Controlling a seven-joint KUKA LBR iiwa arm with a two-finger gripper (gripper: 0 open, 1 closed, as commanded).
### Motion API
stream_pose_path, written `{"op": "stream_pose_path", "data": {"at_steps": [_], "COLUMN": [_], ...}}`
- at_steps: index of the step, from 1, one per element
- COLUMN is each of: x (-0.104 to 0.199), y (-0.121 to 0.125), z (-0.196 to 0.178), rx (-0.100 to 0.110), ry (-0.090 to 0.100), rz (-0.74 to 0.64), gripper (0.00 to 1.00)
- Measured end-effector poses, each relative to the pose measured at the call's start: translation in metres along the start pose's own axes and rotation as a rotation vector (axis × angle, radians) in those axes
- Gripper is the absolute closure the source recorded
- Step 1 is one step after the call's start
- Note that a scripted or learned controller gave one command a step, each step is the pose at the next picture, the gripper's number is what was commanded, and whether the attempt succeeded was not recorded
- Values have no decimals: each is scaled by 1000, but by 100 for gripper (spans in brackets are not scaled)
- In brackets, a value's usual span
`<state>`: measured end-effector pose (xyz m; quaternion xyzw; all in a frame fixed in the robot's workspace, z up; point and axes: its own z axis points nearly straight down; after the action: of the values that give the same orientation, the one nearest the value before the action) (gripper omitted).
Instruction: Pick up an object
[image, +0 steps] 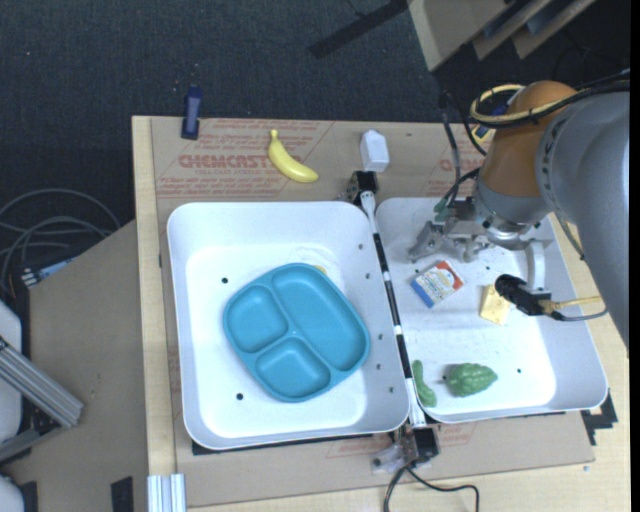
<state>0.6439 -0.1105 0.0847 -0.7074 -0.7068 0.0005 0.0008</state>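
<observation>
Jaws (440, 238), grip unclear, hover over right bin (570, 350) above, perhaps, a carton (436, 283); left bin (190, 300) holds blue tray (293, 330).

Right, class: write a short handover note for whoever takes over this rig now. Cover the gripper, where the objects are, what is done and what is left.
Gripper: low over the far end of the right bin, above the carton; finger state unclear, nothing seen held.
Right bin: carton, yellow block, green toy, green strip.
Left bin: blue tray.
Outside the bins, on the board: banana.
Done: no pick visible.
Left: grasp one object and lift it; the carton looks nearest.
</observation>
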Motion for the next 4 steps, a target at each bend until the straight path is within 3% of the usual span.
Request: {"op": "stream_pose_path", "data": {"at_steps": [1, 2, 3, 4], "x": [-2, -9, -23, 9], "y": [-17, 23, -17, -46], "z": [0, 0, 0, 0], "rx": [0, -4, 0, 0], "ry": [0, -1, 0, 1], "rz": [0, -2, -1, -1], "gripper": [0, 0, 0, 0]}}
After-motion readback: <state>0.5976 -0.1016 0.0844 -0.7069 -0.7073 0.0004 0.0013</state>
